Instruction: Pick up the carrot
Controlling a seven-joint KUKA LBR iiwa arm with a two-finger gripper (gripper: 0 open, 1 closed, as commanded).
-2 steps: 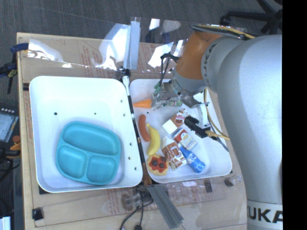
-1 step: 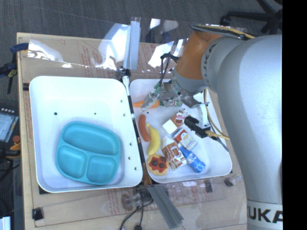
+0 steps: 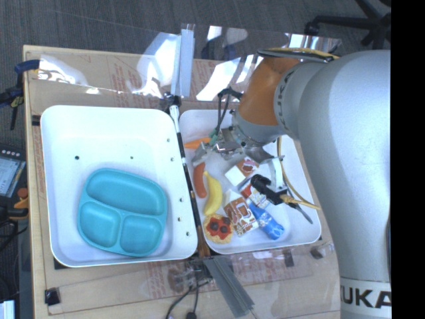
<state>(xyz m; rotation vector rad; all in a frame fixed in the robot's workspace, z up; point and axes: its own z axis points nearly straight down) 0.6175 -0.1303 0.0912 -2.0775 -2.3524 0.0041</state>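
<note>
Carrot (image 3: 192,144) just left of gripper (image 3: 214,146), apart from fingertips. Banana (image 3: 213,193) below. Finger state impossible to tell.

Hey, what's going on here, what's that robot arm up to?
The grey arm is reaching into the right bin, its gripper low at the bin's far left corner, by the carrot. Whether it has the carrot isn't visible. A banana, a hot dog and other toy food lie nearby. The left bin holds a blue divided tray.
</note>
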